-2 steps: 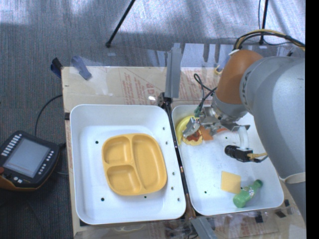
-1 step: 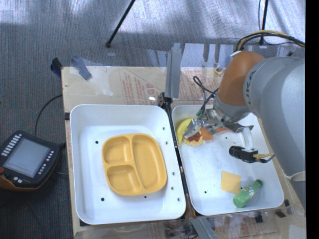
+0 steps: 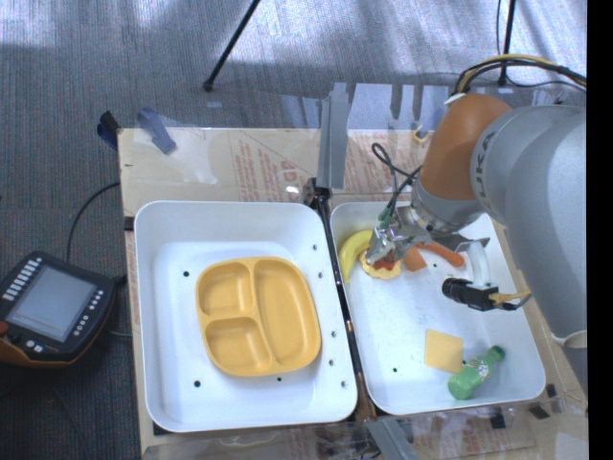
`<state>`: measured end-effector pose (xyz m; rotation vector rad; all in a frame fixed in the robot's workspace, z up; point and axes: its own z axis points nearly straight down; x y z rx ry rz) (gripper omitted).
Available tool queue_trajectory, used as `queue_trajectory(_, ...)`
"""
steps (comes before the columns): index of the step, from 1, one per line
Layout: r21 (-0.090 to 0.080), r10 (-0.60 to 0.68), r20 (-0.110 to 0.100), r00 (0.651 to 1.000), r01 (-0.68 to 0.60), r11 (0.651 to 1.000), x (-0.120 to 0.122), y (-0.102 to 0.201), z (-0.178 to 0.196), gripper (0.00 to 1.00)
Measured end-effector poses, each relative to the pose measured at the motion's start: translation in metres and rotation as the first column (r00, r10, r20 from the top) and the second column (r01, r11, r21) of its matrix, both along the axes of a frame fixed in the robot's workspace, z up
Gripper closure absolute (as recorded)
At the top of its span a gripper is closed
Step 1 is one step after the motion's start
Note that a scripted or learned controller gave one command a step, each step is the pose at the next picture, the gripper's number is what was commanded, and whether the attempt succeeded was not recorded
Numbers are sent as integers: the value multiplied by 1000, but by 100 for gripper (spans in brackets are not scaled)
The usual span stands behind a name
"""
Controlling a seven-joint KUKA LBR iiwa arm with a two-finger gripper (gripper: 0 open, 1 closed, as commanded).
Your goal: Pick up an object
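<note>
In the right bin my gripper hangs low at the far left corner, over a small round yellow and red piece. A yellow banana lies just left of it against the bin wall. An orange carrot lies just right of it. A yellow cheese slice and a green bottle lie near the front of the same bin. Nothing shows between the fingers.
The left bin holds a yellow divided plate. A teach pendant sits off the bench at the left. The big grey arm covers the right bin's far right side.
</note>
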<state>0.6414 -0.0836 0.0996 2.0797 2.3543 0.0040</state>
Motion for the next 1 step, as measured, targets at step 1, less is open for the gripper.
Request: queue_trajectory(1, 1, -88, 5, 996, 88, 996, -41, 48, 119, 100)
